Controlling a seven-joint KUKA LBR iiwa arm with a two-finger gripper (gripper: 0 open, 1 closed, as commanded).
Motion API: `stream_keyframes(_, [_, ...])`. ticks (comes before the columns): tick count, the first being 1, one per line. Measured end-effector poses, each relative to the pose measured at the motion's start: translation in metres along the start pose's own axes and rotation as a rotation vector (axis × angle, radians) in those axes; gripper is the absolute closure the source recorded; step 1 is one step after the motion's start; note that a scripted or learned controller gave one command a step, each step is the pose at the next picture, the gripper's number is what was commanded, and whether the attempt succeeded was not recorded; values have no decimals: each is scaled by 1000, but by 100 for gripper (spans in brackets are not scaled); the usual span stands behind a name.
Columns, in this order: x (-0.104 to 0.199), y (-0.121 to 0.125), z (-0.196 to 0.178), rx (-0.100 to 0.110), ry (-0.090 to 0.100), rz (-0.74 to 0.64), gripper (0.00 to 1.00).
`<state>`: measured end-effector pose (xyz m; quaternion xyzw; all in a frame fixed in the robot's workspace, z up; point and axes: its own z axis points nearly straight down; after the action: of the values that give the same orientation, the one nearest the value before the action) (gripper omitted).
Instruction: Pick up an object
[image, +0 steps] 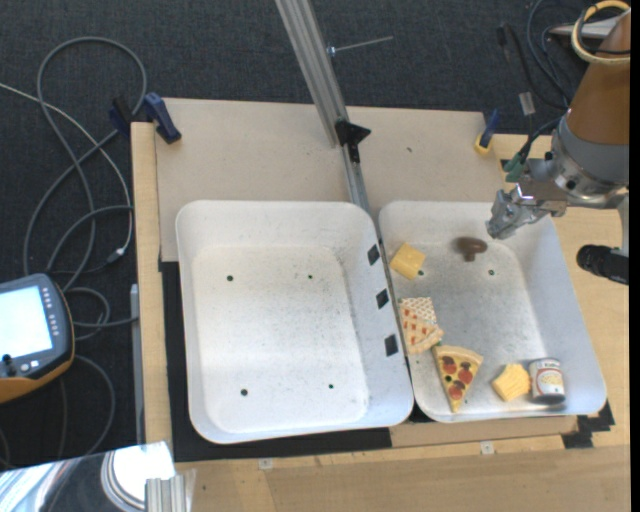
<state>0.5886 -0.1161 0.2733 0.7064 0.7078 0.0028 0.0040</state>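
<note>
My gripper (503, 222) hangs above the right white bin (570, 300); fingers' state I cannot tell. Nearest: small brown round piece (471, 245). Drop straight, straddle it.

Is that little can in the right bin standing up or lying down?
Lying down: the can rests on its side near the right bin's front corner, beside a cheese piece.

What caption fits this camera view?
Gripper hovers over right bin near a brown object; pizza slice lies nearby.
</note>
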Motion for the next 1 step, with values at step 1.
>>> stream_keyframes(1, [56,17,-3,5,3,-5,100])
